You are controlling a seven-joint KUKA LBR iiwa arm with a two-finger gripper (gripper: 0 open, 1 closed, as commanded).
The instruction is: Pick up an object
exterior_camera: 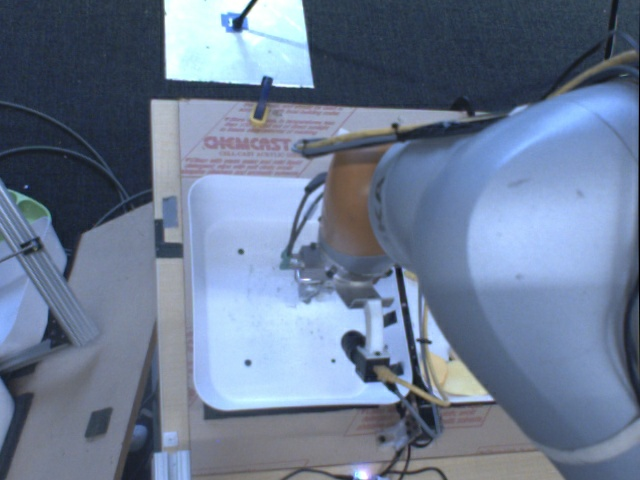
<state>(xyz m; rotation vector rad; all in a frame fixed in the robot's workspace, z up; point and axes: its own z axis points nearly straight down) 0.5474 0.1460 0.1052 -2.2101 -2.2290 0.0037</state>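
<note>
White bin lies under the gripper, which hangs low over its floor. Finger state cannot be determined. A yellow object lies toward the arm's side, partly hidden.

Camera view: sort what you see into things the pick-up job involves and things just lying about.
Job:
- gripper, low over the bin
- white bin
- yellow object at the arm's edge, partly hidden

Lying about:
- blue-and-yellow tool on the board
- grey sheet
- floor cables

Pale yellow object — partly hidden
</note>
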